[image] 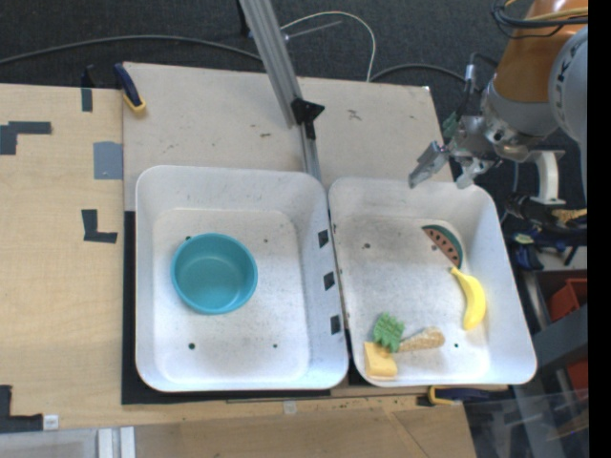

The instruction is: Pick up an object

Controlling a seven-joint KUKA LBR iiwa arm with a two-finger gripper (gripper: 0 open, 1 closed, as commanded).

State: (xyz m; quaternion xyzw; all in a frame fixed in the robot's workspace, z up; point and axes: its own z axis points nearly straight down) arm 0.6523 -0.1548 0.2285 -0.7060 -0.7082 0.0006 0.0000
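Camera view: the gripper (447, 167) hangs over the right bin's (410, 356) far rim, fingers spread apart and holding nothing. This looks like the approach step. The banana (469, 299) lies near the bin's right wall; next, descend and close on 1 object.
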